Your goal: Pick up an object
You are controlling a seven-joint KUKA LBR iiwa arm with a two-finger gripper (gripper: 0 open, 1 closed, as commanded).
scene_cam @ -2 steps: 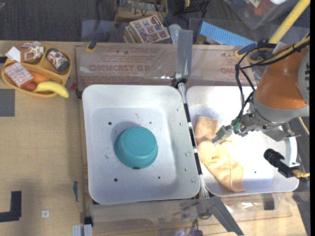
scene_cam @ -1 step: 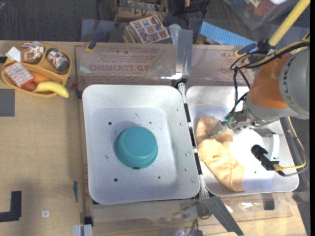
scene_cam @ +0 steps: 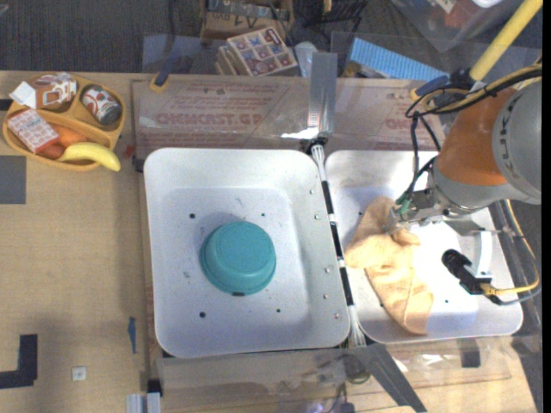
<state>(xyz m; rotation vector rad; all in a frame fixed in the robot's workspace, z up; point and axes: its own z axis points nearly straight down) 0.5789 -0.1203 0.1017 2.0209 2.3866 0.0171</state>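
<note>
Fingers [scene_cam: 403, 216] on tan cloth [scene_cam: 392, 269], right bin [scene_cam: 508, 317]; grip indiscernible. No legible labels.

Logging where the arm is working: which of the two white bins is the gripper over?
The right bin, holding the tan cloth; the gripper is at the cloth's upper edge. The left bin holds a teal bowl.

We cannot tell how the gripper [scene_cam: 405, 216] fingers stand; they sink into the cloth [scene_cam: 392, 261], which hides the bin [scene_cam: 508, 317] floor under it. Right of the gripper, the arm [scene_cam: 499, 144] runs off the frame edge.
</note>
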